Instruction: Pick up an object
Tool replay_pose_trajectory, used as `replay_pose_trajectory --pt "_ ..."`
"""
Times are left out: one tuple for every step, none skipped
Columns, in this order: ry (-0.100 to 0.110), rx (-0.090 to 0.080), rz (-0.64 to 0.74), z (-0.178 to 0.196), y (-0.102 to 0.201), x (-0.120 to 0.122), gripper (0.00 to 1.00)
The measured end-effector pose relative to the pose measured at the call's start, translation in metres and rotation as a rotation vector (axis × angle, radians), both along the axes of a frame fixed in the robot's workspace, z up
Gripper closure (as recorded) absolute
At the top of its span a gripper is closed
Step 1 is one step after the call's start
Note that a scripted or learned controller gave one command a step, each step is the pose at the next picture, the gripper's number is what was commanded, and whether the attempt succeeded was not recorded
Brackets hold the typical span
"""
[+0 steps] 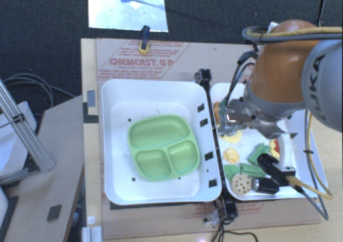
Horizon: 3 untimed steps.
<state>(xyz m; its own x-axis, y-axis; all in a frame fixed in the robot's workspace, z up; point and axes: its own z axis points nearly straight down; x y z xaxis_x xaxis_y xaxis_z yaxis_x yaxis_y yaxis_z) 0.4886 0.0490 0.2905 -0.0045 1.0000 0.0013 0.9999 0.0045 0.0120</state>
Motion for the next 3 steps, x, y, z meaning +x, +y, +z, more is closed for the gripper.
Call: replay_pose_trajectory --pt "0.016 0.0 0.004 -0.06 0.047 0.003 1.0" --pt "0.009 -0.004 -0.013 -0.049 -0.053 -0.002 1.0" --pt "0.009 0.001 0.008 -0.036 0.049 -0.002 1.0"
